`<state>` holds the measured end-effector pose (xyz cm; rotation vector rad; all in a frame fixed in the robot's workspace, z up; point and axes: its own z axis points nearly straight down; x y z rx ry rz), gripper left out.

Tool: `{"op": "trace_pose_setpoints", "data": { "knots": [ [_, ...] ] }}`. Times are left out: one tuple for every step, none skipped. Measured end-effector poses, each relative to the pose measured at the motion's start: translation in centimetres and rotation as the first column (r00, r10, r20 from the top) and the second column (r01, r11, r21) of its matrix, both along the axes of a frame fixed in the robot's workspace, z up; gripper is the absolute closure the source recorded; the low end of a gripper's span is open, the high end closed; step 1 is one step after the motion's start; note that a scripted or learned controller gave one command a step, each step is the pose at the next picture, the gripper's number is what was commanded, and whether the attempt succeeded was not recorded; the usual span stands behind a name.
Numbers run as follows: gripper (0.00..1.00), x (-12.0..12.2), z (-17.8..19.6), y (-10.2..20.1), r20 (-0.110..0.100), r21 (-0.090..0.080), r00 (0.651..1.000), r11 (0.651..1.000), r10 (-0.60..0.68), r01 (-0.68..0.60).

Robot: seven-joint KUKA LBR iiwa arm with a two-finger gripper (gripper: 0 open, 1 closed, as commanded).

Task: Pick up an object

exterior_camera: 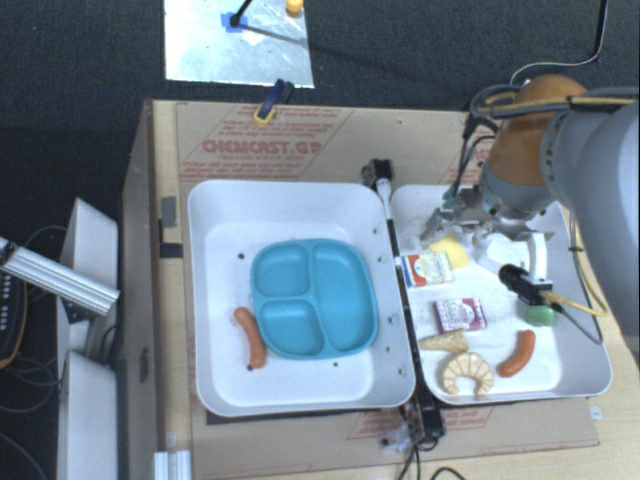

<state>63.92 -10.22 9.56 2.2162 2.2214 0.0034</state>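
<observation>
- Presently, the gripper [455, 220] is hanging over the back left part of the right bin [585, 373], at the end of the grey arm [590, 158] that is reaching in from the right. Whether it is open or closed cannot be told, and nothing is showing in its grasp.
- The yellow lump [456, 254] is lying on the floor of the right bin, just under and in front of the gripper. It is looking pale yellow, smooth and rounded, with no print or label showing.
- The gripper is covering the lump's back edge, so its full outline is not showing. The visible part is looking about as wide as it is long, so its long axis and which way it is pointing cannot be told.
- A small packet [428, 267], white with red and yellow print, is lying flat and touching the yellow lump on its left.
- A pink box [460, 314] is lying nearer the front, apart from the packet.
- A tan bread piece [443, 342] is lying just in front of the box, and a croissant [468, 371] is curving at the front wall.
- The right sausage [516, 353] is lying slanted beside the croissant, and a green piece [541, 315] is sitting behind it.
- The left bin [220, 268] is holding a blue divided plate [313, 298], with the left sausage [251, 337] lying just beside the plate's left edge.
</observation>
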Motion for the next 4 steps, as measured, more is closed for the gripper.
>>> {"op": "trace_pose_setpoints", "data": {
  "knots": [
    [1.0, 0.1, 1.1, 0.0, 0.002, 0.0, 1.0, 1.0, 0.001, -0.001],
    [0.0, 0.1, 1.1, 0.0, 0.002, 0.0, 1.0, 1.0, 0.001, -0.001],
    [0.0, 0.5, -1.1, 1.0, -0.002, 0.001, 1.0, 1.0, 0.001, -0.001],
    [1.0, 0.6, 0.0, 1.0, 0.001, 0.001, 1.0, 1.0, 0.004, -0.004]
  ]
}}
